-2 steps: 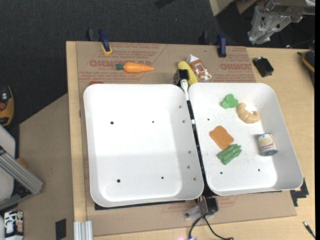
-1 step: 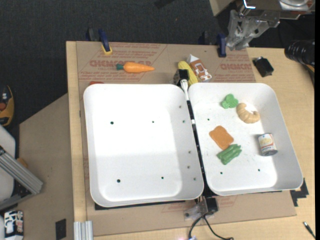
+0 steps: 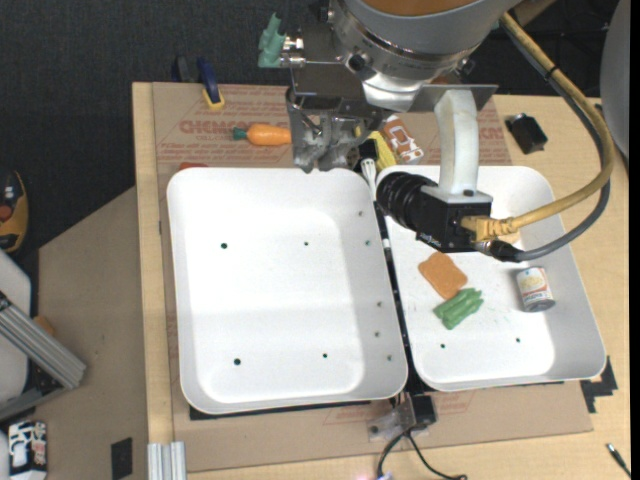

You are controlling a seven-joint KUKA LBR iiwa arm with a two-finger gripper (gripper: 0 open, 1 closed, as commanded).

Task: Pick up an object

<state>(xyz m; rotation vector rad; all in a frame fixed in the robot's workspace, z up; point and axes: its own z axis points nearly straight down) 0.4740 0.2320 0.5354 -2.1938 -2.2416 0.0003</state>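
— What lies in my right bin point(image 3: 560, 358)?
— An orange flat wedge point(image 3: 442, 273) near the middle, a green ridged piece point(image 3: 459, 308) just below it, almost touching, and a small can point(image 3: 534, 289) lying on its side, apart to the right.
— And beyond the bins?
— A toy carrot point(image 3: 266, 135) on the board.

Legible text: one item only. Cardboard sheet point(image 3: 150, 268) under the bins carries red printed lettering, upper left of frame, approx. "CHOM..." — rest cut off or too faint. Small can point(image 3: 534, 289), right side of frame, has a label w/ print too small to read. Packet point(image 3: 403, 143), upper centre, shows red/white markings, illegible.
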